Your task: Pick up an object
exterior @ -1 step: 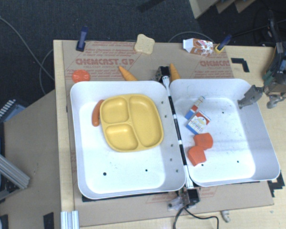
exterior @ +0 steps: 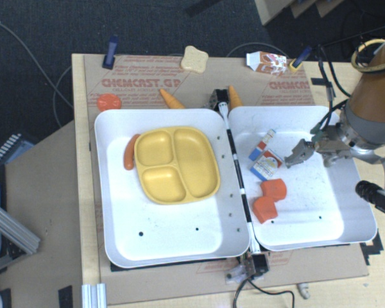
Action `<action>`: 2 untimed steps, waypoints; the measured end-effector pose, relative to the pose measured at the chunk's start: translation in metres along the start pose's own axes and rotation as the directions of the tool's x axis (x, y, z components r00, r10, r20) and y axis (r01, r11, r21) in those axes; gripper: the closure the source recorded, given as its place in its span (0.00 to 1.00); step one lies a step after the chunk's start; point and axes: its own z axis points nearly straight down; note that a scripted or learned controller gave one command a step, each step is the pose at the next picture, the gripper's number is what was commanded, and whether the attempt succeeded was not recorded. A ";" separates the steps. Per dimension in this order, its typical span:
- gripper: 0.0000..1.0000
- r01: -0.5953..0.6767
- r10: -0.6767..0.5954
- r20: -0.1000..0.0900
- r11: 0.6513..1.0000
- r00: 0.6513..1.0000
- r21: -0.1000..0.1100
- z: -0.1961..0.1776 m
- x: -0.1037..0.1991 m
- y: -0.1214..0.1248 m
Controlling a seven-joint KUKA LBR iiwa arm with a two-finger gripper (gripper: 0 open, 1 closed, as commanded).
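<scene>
Arm: entered from right, orange band above wrist, over right bin [exterior: 346, 226].
Gripper [exterior: 299, 154]: sat low in right bin, just right of the carton – apart from it, as far as the view showed.
Fingers: state couldn't be determined – dark tip too small and blurred.
Candidate obj.: small blue-white-red carton [exterior: 264, 159], lying tilted near bin's left wall; orange block [exterior: 269, 199] just below it.
Left bin [exterior: 179, 246]: held yellow divided plate [exterior: 177, 164] w/ a sausage [exterior: 129, 153] touching its left edge.
Progress: early – nothing seen between fingers, nothing lifted.
Remaining: close on obj., grip, raise clear of bin.
</scene>
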 end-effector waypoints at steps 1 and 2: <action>0.00 -0.001 0.001 0.000 1.000 1.000 0.002 0.093 0.022 -0.031; 0.00 -0.001 0.001 0.001 1.000 1.000 -0.002 0.129 0.025 -0.003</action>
